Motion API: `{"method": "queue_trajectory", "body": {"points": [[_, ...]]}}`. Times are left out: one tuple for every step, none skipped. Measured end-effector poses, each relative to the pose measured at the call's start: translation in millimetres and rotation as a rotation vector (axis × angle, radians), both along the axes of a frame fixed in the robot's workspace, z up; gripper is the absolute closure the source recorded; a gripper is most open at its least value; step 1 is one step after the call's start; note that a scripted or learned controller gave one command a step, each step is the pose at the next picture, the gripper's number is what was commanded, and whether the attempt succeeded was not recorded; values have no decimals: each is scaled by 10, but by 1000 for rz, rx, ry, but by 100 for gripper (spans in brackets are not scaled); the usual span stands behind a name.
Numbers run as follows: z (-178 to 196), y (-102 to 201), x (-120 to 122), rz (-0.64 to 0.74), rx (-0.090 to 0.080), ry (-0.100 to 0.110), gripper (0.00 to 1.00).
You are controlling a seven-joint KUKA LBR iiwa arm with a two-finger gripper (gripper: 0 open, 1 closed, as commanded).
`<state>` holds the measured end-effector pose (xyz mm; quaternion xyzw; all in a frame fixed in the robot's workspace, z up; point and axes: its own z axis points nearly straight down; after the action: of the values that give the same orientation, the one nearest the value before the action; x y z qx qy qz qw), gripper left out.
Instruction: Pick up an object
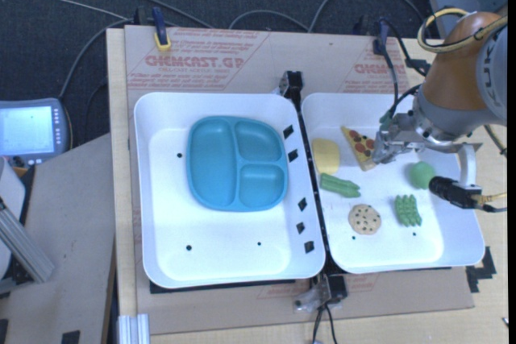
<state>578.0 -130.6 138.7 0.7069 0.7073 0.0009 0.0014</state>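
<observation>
In the right bin (451, 246) lie several toy foods: a pizza slice (357, 144), a yellow piece (326, 155), a green pea pod (339, 186), a cookie (364, 219), a ridged green piece (408, 209) and a round green piece (421, 174). My gripper (386, 149) is lowered into this bin, right at the pizza slice's right edge and partly covering it. The grey and orange arm (459, 84) comes in from the upper right.
A blue divided plate (238, 163) sits in the left bin (161, 238). A black divider with clips (302, 173) runs between the bins. Cables and a black connector (451, 191) hang by the arm over the right bin. A small screen (31, 127) stands off the bench at left.
</observation>
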Motion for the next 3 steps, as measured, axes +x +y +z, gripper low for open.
{"method": "queue_trajectory", "body": {"points": [[629, 44, 17, 2, -1, -4, 100], [1130, -53, 8, 1, -1, -2, 100], [1129, 429, -97, 4, 3, 6, 100]]}}
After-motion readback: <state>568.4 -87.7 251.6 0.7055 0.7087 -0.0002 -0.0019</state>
